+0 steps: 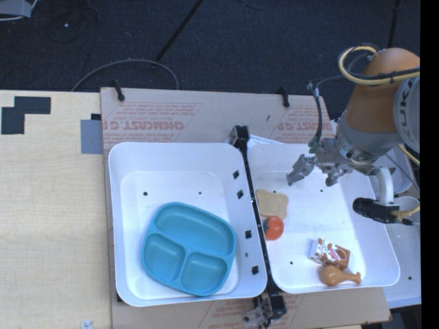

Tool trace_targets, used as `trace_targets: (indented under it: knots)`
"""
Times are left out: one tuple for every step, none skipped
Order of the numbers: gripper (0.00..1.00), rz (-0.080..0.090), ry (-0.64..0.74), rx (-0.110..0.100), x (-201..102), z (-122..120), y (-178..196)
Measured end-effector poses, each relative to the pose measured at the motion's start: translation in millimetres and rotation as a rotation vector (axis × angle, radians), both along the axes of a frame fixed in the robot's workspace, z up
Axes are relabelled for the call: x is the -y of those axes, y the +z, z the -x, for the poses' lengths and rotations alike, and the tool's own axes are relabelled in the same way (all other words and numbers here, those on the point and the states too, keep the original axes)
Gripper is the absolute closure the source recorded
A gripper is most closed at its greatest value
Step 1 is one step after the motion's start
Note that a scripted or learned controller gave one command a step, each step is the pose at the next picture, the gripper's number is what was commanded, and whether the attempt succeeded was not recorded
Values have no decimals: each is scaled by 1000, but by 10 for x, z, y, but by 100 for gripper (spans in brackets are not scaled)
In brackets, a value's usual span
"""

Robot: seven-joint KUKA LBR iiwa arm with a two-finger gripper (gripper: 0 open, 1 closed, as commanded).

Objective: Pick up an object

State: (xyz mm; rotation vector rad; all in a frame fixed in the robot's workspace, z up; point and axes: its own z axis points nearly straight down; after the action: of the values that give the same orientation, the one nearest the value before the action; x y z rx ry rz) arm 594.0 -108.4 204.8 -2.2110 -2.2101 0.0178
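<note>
Tool (316, 169) open, gripping nothing, above right bin (374, 249); tomato (274, 228), bread slice (271, 203), chicken drumstick (337, 275) lying below.

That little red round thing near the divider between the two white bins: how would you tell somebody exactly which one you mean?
Look in the right-hand white bin, along the edge that meets the other bin. There the red tomato-like ball lies just below, and seems to touch, a flat tan bread slice. It is the only round red thing; the packet and the chicken drumstick lie apart, toward the near right corner.
</note>
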Motion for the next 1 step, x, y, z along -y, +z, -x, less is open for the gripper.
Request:
trace_targets:
  knots:
    - [0,1,2,11,1,-23,67]
